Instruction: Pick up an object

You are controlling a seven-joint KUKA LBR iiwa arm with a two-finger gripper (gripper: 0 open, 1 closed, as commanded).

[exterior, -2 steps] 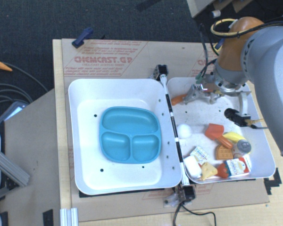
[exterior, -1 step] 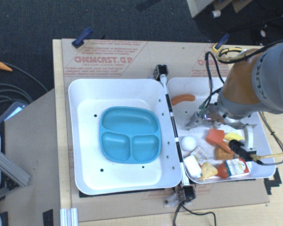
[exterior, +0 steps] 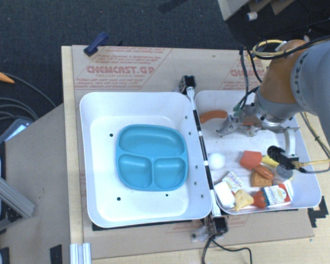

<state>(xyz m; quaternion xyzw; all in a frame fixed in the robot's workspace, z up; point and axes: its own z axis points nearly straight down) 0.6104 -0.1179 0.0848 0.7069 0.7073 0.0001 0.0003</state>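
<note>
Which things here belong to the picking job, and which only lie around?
For the job: gripper, orange piece next to it, white ball, red block, other small items in the right bin.

Lying about: blue divided tray in the left bin, blue clamp, cables.

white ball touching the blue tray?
Apart. The camera view shows the ball in the right bin and the tray in the left bin, the bins' rims between them.
</note>
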